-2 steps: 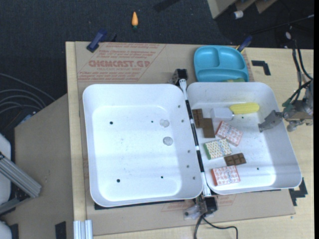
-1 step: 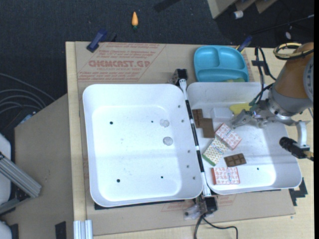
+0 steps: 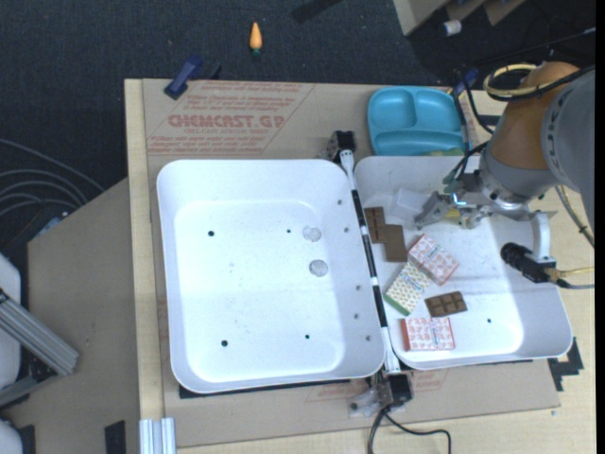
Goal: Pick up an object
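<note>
Over the right bin (image 3: 529,339), the arm (image 3: 534,130) is reaching in from the right, and its gripper (image 3: 452,206) is hanging above the bin's upper part with its two fingers standing apart and nothing between them — the nearest thing being a pale, translucent scrap (image 3: 408,200) just to its left, whose material I cannot tell at this slant. Candidates for the pick are lying lower in the same bin: a dark brown strip (image 3: 375,221) beside the inner wall, a brown bar (image 3: 393,242) next to it, a pink-patterned box (image 3: 433,259), a green-speckled packet (image 3: 406,288) touching that box at its corner, a segmented chocolate-like bar (image 3: 445,304), and a red-and-white packet (image 3: 427,333) near the front rim. All are looking flat and low, card or wrapped foil, so a good grasp is probably calling for the fingers to be turned across a short side and lowered right to the floor before closing. The pink box, standing a little thicker and apart on most sides, is seeming the fairest choice; the strips against the wall are leaving little room for a finger. Beside it, the left bin (image 3: 189,348) is lying smooth, white and glossy with rounded corners, holding two small greyish discs (image 3: 315,252). Behind the bins a blue moulded tray (image 3: 416,119) is resting on the brown printed board (image 3: 227,112).
</note>
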`<action>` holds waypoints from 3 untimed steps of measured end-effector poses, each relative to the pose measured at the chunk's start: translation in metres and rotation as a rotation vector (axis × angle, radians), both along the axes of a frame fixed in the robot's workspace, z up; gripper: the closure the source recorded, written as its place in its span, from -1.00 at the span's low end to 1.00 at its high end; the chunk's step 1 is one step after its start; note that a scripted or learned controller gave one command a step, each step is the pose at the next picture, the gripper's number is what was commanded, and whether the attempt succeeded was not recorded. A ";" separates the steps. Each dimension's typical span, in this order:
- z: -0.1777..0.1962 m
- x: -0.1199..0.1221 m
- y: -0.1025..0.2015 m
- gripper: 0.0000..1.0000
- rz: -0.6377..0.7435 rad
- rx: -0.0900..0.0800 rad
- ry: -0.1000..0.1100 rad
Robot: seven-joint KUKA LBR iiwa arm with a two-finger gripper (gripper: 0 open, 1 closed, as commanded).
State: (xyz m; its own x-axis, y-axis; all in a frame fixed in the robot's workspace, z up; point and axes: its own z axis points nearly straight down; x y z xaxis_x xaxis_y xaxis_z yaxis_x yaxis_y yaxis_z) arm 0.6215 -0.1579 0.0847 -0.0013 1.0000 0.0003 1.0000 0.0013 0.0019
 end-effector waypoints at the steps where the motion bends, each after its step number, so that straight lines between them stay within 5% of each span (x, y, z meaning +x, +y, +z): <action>1: 0.000 0.006 0.058 -1.00 0.000 0.002 0.003; 2: 0.000 -0.053 0.050 -1.00 -0.002 0.001 0.005; 3: 0.009 -0.052 0.051 1.00 -0.002 0.001 0.004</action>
